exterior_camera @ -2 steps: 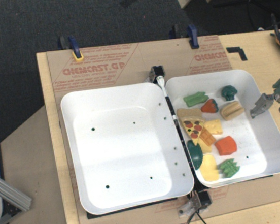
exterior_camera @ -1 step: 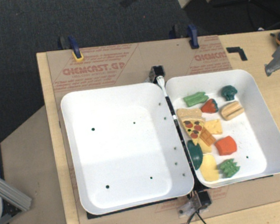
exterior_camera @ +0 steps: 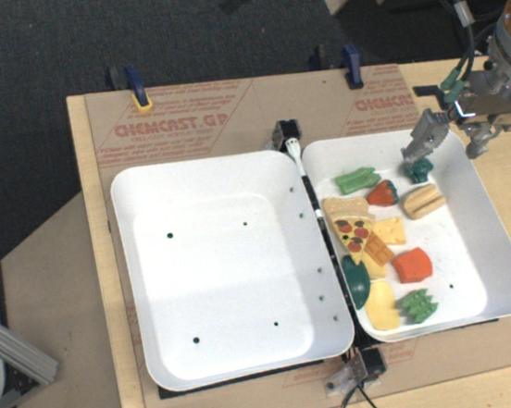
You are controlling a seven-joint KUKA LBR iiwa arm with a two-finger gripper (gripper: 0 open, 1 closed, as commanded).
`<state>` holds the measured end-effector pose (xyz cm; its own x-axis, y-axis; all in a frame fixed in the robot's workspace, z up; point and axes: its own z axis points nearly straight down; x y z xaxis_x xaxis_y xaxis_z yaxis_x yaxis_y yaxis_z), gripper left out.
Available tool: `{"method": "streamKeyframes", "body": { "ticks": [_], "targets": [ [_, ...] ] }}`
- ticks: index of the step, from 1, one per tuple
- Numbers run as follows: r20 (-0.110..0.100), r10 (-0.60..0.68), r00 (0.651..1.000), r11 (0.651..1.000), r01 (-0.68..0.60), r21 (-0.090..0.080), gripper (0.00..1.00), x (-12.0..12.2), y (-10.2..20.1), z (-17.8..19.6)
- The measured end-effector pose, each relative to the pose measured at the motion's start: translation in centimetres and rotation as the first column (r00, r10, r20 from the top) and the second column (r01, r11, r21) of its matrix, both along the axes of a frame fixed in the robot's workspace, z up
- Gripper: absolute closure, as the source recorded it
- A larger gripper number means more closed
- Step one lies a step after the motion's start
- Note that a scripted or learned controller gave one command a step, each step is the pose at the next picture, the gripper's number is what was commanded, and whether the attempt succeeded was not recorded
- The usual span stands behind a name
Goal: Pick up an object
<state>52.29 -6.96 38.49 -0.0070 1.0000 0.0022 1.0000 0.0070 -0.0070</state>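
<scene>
Camera view: gripper hung over right bin, fingers spread wide, gripping nothing; beneath, one teal toy, one hotdog.

Even overhead light; white bins bright, shadows soft; slightly grainy focus.

Gripper above right bin, fingers spread; teal toy beneath.

My bench is topped with brown board printed in red letters. On it I have two shallow white bins touching side by side: the left bin and the right bin.
</scene>
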Motion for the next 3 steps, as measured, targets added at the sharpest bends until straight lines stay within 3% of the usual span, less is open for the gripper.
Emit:
{"method": "streamKeyframes", "body": {
  "ticks": [1, 2, 3],
  "targets": [
    [-0.008, -0.004, 1.000, 1.000, 0.004, 0.000, 0.00, 2.9, 3.7, -17.4],
    [-0.003, -0.010, 1.000, 1.000, 0.010, -0.001, 0.00, -2.8, 2.8, -20.3],
    [0.017, 0.003, 1.000, 1.000, -0.003, 0.000, 0.00, 7.4, 11.2, -20.0]
  ]
}}
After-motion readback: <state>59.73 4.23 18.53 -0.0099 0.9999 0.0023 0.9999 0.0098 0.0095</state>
